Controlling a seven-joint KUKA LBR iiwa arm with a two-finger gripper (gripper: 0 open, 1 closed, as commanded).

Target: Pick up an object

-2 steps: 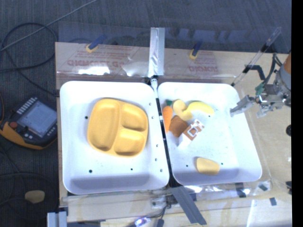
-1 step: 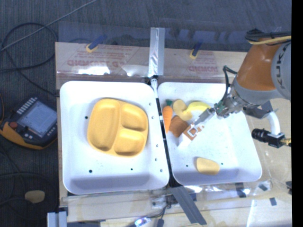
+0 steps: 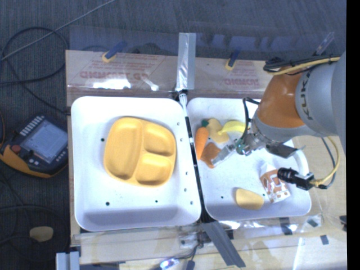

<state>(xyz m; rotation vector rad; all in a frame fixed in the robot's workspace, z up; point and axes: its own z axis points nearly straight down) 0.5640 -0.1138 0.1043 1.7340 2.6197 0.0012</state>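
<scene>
While the arm [image 3: 298, 103] is reaching in from the right, its end effector [image 3: 220, 154] is hanging low in the right bin [image 3: 253, 210], its tip just beside a carrot [image 3: 201, 140] and a brown piece [image 3: 210, 153]; whether it is pinching anything I cannot tell. A yellow tray [image 3: 140, 151] is lying in the left bin [image 3: 90, 207].

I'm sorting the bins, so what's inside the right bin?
Right bin holds a carrot, yellow pieces, a tan wedge and a patterned item. The arm covers the far corner.
</scene>
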